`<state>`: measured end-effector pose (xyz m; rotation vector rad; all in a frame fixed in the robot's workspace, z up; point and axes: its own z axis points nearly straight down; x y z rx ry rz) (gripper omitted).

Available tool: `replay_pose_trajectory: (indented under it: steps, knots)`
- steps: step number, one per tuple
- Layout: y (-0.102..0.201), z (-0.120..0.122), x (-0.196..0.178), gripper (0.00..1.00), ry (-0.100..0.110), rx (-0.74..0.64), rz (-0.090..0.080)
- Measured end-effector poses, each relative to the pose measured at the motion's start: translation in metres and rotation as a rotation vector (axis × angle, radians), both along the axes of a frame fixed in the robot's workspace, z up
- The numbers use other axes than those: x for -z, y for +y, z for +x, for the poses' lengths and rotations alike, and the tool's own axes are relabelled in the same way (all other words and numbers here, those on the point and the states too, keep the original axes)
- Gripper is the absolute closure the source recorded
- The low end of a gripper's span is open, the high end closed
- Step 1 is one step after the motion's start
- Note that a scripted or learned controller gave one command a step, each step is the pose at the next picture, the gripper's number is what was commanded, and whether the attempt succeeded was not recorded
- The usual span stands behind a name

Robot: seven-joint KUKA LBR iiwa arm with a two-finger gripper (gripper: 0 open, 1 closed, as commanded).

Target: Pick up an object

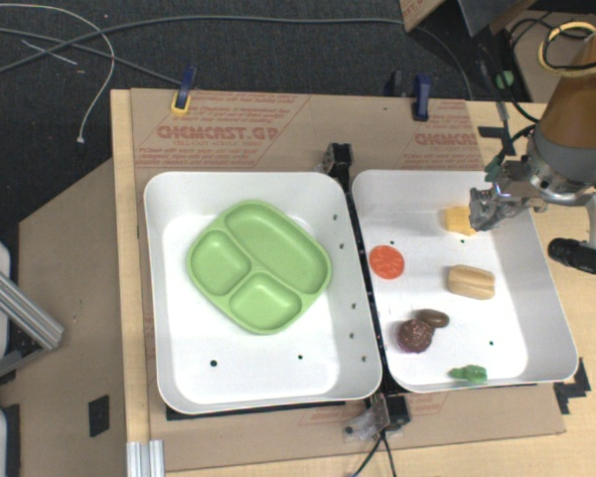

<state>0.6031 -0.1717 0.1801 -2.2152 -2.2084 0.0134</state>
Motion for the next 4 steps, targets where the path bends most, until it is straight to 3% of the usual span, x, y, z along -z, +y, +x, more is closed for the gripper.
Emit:
replay_pose_trajectory:
  steps: [1,3,4]
  knots:
    - [0.001,0.003,-0.009,0.0,-0.015,-0.003,-0.003]
    - [-0.003,-0.002,0.097,0.0,-0.011,-0.003,-0.002]
    - [-0.003,-0.001,0.084,1.0,-0.016,-0.003,-0.002]
